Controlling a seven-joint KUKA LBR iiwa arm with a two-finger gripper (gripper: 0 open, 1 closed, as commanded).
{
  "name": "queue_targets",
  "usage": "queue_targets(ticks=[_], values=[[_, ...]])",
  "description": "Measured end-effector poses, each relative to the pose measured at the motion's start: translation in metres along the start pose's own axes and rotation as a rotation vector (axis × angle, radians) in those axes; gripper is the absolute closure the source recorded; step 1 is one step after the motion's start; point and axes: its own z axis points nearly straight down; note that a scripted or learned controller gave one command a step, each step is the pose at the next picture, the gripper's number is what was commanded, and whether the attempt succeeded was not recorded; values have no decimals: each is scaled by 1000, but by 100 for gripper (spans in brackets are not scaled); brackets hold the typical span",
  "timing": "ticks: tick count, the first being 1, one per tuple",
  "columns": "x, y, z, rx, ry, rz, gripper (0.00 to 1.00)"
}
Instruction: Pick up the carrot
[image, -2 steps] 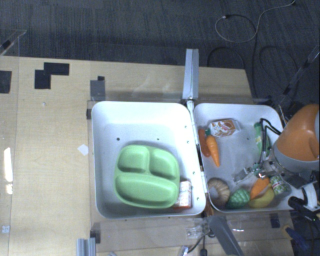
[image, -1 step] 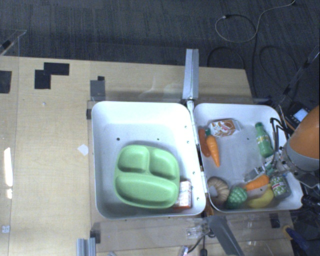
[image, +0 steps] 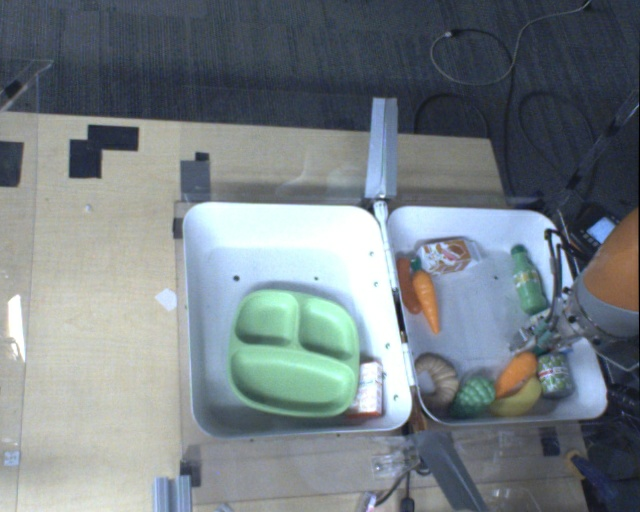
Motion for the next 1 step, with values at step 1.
queue_targets(ticks=[1], values=[[37, 7, -116, 14, 1, -109, 100]])
